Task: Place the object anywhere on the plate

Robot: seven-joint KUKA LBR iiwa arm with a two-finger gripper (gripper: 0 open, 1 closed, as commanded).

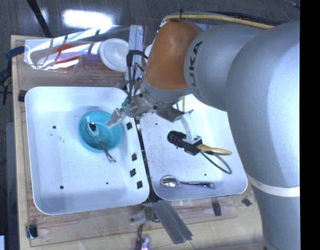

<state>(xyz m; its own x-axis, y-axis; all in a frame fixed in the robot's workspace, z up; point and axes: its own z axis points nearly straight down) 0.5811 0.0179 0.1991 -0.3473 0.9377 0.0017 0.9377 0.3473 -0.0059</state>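
The big grey arm with its orange band fills the right. Its jaws, whose opening I cannot tell, hang at the round blue plate's right rim in the left white bin. A metal spoon lies on the plate; a second metal spoon lies in the right white bin.

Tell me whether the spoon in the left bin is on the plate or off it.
On it. The spoon lies across the blue plate, bowl end inside, handle overhanging the lower rim.
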